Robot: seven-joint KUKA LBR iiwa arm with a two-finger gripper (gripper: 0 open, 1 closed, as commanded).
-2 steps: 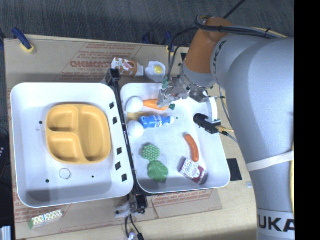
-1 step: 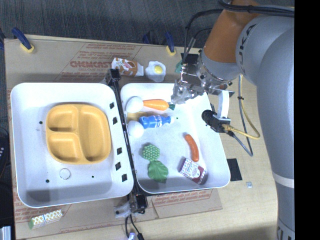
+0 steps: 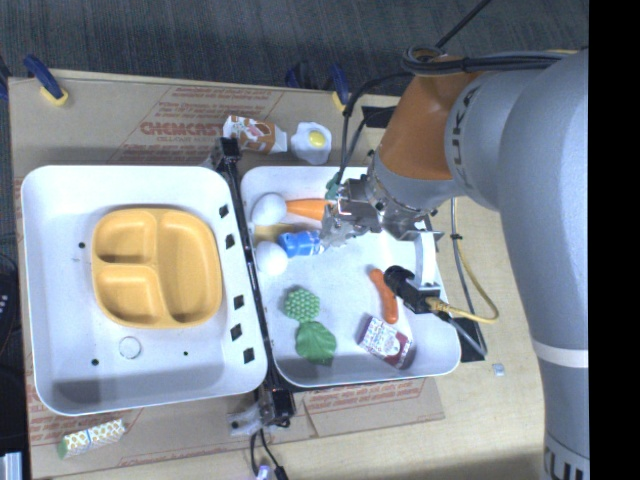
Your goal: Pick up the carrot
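Observation:
The carrot (image 3: 304, 209) is an orange cone lying flat near the back of the right bin (image 3: 440, 358), with its thick end pointing right. My gripper (image 3: 338, 222) hangs low over the bin at the carrot's right end, touching or nearly touching it. The wrist and arm hide that end of the carrot. A blue block (image 3: 298, 243) lies just below the carrot, at the gripper's left.
The right bin also holds two white eggs (image 3: 268, 208), a yellow stick (image 3: 264, 231), a green ball (image 3: 300, 303), a green leaf (image 3: 317, 341), a red-orange sausage shape (image 3: 385, 294) and a red packet (image 3: 385, 340). A yellow divided plate (image 3: 157, 265) sits in the left bin (image 3: 50, 368).

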